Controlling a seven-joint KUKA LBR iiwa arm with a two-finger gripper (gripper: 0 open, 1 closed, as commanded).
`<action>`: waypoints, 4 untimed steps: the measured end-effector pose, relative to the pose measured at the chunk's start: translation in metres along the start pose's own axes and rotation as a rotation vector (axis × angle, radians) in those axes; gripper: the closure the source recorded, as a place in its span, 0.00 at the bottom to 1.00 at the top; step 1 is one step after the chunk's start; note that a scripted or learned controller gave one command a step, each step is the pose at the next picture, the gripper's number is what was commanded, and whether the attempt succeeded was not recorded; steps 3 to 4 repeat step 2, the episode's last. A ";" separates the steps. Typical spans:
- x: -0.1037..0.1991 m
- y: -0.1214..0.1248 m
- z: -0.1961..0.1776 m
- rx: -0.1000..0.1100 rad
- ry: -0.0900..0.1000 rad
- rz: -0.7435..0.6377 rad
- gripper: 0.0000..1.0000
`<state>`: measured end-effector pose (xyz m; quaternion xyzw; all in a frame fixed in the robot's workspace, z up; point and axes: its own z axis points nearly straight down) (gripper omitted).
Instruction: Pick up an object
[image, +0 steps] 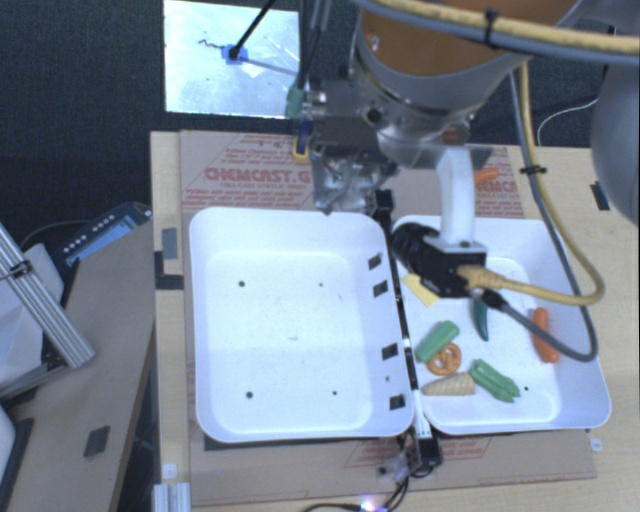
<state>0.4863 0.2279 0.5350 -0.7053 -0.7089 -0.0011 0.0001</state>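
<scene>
Small toys (470, 365) lie in the right bin (575, 405), perhaps food-shaped.

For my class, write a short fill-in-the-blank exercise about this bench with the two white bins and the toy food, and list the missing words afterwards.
1. The toy food lies in the ____ bin in the camera view.
2. The pretzel lies just above the ____-coloured ice cream cone.
3. The carrot is coloured ____.
4. The left bin and the right one are both coloured ____.

Missing words: right; cream; orange; white
</scene>
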 end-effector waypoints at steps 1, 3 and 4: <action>0.006 0.000 0.000 0.000 0.000 0.001 1.00; 0.006 0.000 0.000 0.000 0.000 0.001 1.00; 0.006 0.000 0.000 0.000 0.000 0.001 1.00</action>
